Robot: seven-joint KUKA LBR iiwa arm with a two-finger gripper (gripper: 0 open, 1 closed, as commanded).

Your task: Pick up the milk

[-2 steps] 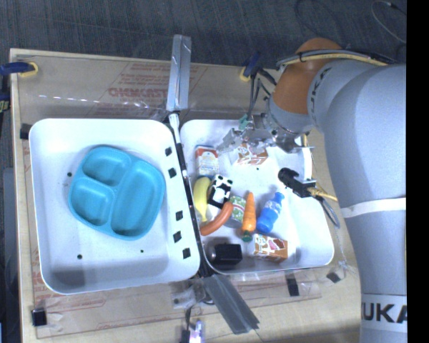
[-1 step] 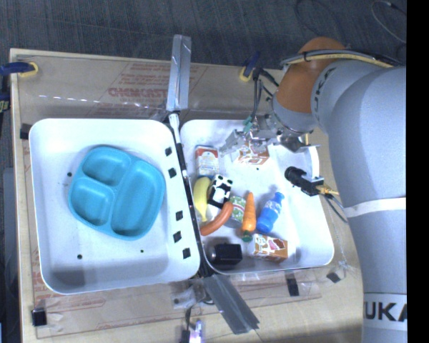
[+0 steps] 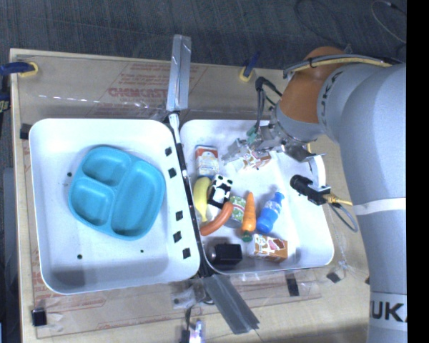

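Gripper [image 3: 256, 151]: lowered into right bin [image 3: 322, 243]; jaw state cannot be told. Milk carton [image 3: 206, 160]: just beside, leftward. Step judged: approach. Next: alignment over carton required.

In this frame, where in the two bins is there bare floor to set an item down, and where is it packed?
Left bin: bare floor all round the blue divided plate, widest along the near edge. Right bin: crowded through its middle, from the banana and carrot to the blue bottle; a bare strip lies right of the bottle. The claw occupies the far end.
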